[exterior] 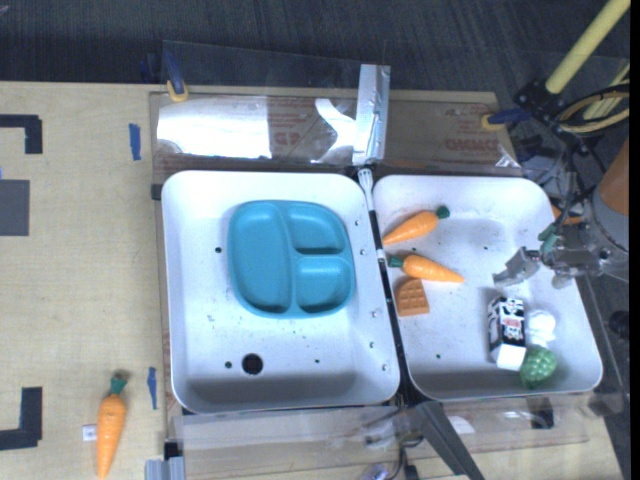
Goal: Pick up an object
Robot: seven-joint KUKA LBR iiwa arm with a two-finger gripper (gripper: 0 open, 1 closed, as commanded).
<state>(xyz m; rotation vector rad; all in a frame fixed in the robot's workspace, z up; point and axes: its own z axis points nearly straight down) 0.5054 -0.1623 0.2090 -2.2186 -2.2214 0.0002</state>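
At the right edge of the frame, over the right bin's [470, 193] far-right side, the claw [553, 258] hangs with nothing visibly between its fingers; whether it is wide or narrow I cannot tell. Just below it lie a black-and-white carton [508, 323] and a green knobbly toy [540, 366], probably its nearest targets. Two carrots [412, 226] and a waffle piece [411, 297] sit toward centre frame, against the bin's left wall.
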